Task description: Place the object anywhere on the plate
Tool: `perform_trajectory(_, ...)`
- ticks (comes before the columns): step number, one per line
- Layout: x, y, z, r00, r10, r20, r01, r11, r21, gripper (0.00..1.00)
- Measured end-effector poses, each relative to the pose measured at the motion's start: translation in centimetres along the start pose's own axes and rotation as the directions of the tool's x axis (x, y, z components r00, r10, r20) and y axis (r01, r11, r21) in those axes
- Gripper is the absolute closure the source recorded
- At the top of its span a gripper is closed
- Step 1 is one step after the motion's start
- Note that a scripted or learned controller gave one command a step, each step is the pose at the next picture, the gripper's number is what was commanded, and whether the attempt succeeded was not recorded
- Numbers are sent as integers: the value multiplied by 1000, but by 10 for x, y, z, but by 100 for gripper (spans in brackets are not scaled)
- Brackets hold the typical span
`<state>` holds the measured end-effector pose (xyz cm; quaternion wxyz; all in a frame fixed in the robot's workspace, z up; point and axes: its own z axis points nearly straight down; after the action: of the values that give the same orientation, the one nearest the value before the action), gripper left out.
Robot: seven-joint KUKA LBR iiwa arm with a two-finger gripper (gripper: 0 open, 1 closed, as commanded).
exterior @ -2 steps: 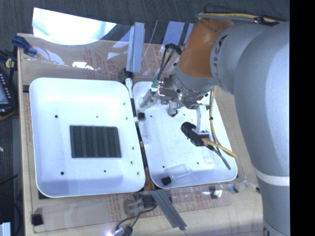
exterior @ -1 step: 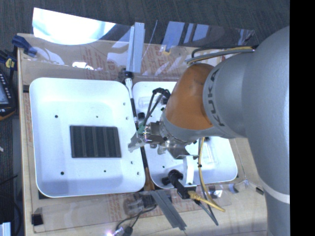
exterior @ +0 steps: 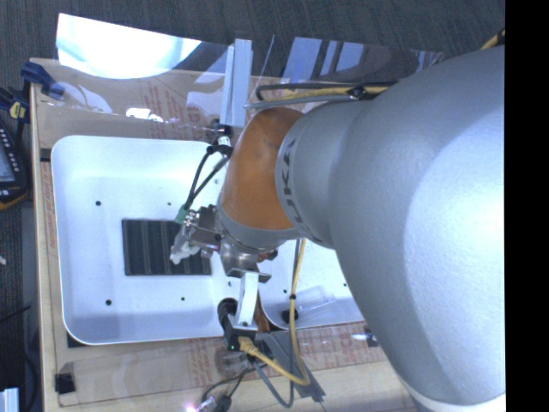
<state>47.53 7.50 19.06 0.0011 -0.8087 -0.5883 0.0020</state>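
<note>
The object is lying somewhere I cannot make out; my own wrist is covering the spot where it might be. The dark ribbed plate [exterior: 153, 247] is lying flat on the floor of the left bin [exterior: 86, 187], toward that bin's near right part, and its right end is running under my wrist. My pincer [exterior: 183, 249] is hanging over that right end of the plate, showing as a pale shape against the dark ribs. I cannot tell whether it is spread or pressed together, nor whether it is pinching anything.

Above it, my orange band [exterior: 257, 178] is bulging over the wall between the two bins, and black cables [exterior: 202, 172] are curving down from the far rim to my wrist. A yellow cable [exterior: 296, 273] is dropping along my right side toward the bench [exterior: 137, 367]. The right bin [exterior: 322, 303] is peeking out as a white strip beneath my grey arm [exterior: 412, 196], which is spreading over the right half of the view. A pale metal post [exterior: 238, 80] is standing upright behind the bins
</note>
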Motion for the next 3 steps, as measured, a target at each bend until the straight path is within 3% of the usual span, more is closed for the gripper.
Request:
perform_trajectory(1, 32, -11, 34, 802, 598, 2, -598, 802, 2, 100)
perform_trajectory(2, 117, -39, 74, 724, 690, 3, -690, 724, 3, 100)
perform_trajectory(3, 77, -25, -58, 878, 479, -3, -479, 878, 1, 100)
